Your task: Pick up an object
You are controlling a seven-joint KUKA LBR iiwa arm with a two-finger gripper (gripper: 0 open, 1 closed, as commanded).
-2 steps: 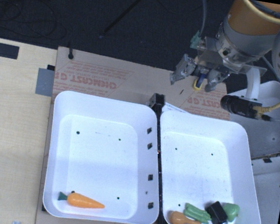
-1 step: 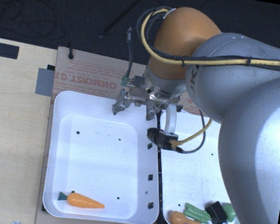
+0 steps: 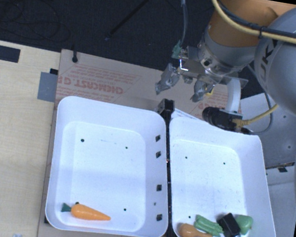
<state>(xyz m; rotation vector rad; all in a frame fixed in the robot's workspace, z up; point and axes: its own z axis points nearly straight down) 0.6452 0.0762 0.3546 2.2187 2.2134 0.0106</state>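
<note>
Overhead, my gripper (image 3: 181, 87) hangs above the far rim where the two bins meet, fingers spread apart with nothing between them.

Nothing lies beneath me, so whatever I pick sits well apart toward the near edge of the view. Down in the right bin (image 3: 269, 204), in its near corner, a small cluster sits close together: a tan pear-shaped toy (image 3: 194, 233), a green pod (image 3: 208, 225), a black block (image 3: 229, 225) and a green piece (image 3: 245, 222) behind it. Over in the left bin (image 3: 73, 110), the orange carrot (image 3: 89, 213) lies alone near the front wall, long axis running left to right, tip pointing right. I judge the carrot the cleaner target, since nothing crowds it.
</note>
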